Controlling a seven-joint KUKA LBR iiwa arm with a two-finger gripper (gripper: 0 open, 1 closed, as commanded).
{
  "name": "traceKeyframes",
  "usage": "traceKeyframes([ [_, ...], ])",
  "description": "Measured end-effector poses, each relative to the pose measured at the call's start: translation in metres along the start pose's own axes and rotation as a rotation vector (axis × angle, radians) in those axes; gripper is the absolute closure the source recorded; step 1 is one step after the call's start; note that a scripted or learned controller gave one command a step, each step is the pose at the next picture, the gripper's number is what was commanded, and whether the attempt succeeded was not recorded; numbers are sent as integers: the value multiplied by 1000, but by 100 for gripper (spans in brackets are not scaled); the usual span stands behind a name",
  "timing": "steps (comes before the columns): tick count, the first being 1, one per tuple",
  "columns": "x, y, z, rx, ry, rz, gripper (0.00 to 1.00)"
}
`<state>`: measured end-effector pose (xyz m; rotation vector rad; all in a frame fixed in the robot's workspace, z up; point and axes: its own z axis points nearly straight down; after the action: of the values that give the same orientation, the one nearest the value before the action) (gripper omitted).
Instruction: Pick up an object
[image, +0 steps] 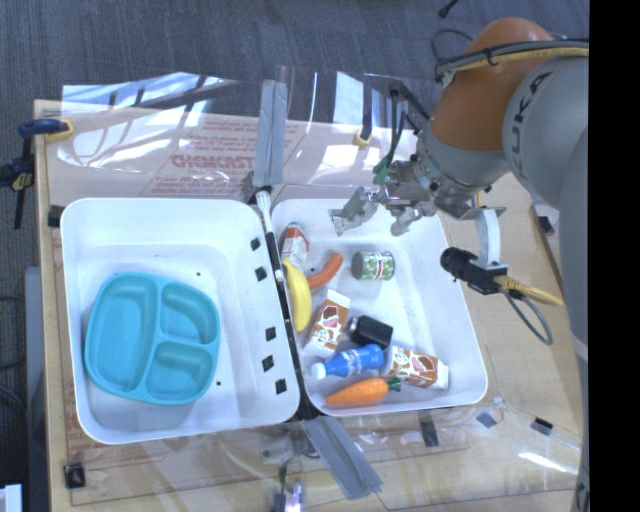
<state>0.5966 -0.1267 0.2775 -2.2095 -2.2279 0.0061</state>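
Small green can (374, 265) lies on its side in right bin (455, 330).

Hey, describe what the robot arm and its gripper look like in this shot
The arm is a thick, rounded grey body with a glossy orange band above the wrist and part of dark lettering on its grey shell. Black cables loop around the wrist. The gripper is a small grey metal assembly with two slim fingers. A black cylindrical part with a yellow cable hangs beside it.
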Motion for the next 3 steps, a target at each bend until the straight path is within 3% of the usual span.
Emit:
traceKeyframes([
  [1,-64,17,161,-30,-10,-153,0],
  [2,-16,19,151,-14,-7,-162,0],
  [3,-46,-1,167,-42,-11,-181,0],
])
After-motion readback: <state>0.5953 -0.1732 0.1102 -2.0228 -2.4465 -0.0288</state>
